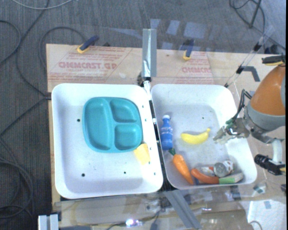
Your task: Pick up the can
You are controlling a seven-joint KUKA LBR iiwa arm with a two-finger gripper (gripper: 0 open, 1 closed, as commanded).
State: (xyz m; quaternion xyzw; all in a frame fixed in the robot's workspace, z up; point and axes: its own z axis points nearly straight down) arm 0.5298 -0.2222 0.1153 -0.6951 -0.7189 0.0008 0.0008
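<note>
From above, the can lies on its side near the front right corner of the right bin, touching a carrot, with another carrot, a banana and a blue bottle nearby; its label is too small to read. The gripper hangs over the bin's right side, near the banana, well apart from the can, and I cannot tell how it is set. Red print on the counter reads "CHEMCAST".

Arm — cut off at right
</note>
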